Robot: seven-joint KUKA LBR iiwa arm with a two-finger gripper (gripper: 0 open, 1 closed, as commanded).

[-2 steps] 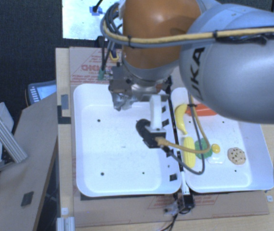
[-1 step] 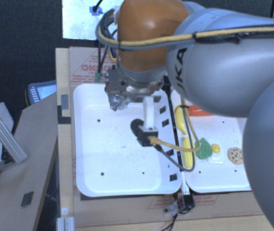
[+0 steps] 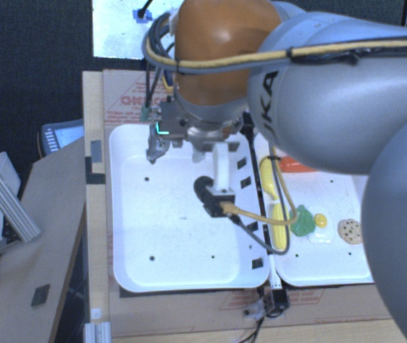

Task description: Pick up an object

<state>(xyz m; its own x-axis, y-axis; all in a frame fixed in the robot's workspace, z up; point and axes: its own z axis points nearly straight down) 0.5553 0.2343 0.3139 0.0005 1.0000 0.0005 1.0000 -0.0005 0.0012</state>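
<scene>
Gripper [image 3: 156,148] hangs over the left bin [image 3: 139,263], well left of the banana [image 3: 270,188]; open or closed, I cannot tell. Just right of the banana, in the right bin [image 3: 332,271]: green piece [image 3: 303,222], then cookie [image 3: 348,230].

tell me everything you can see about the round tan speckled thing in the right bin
The round tan thing looks like a cookie: a thin flat disc, pale brown with darker specks. It looks whole. It lies flat on the white floor of the right bin, apart from the small yellow thing to its left. Nothing seems to touch it but the bin. The grey arm passes above, just to its right, and may hide a sliver of it.
</scene>
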